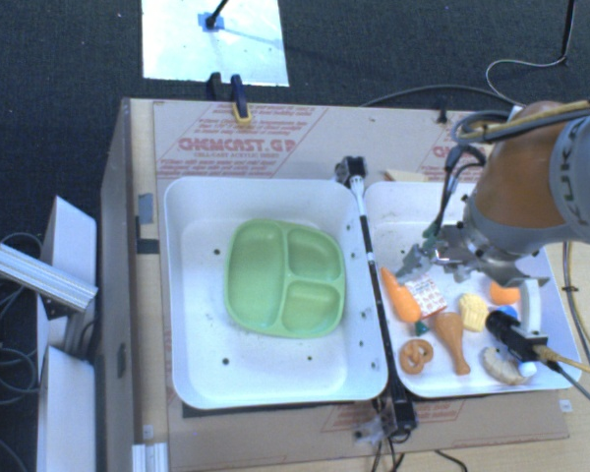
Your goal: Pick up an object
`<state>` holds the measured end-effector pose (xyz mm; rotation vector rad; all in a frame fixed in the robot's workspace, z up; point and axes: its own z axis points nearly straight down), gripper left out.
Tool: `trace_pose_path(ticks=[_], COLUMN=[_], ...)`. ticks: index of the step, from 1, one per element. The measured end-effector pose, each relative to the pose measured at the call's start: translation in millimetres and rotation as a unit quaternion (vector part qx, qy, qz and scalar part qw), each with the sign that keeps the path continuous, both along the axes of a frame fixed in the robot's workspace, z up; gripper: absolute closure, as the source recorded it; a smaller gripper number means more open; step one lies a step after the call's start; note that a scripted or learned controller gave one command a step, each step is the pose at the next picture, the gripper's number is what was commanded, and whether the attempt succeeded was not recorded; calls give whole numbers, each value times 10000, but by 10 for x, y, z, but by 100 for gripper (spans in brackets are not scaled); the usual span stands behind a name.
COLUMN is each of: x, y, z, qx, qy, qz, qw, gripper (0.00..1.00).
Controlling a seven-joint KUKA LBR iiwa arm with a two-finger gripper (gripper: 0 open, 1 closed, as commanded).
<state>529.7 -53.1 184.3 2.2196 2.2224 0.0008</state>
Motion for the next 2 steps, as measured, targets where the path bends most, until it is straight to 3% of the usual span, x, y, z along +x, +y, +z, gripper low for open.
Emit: trace_pose_path(ticks=[1,2], x=[-138,366], y=[-341,-513], z=[-1002,-997], qx=[-2,-2], qy=[-3,-7], qz=[-2,6], qw=[10000,10000], gripper=[0,0])
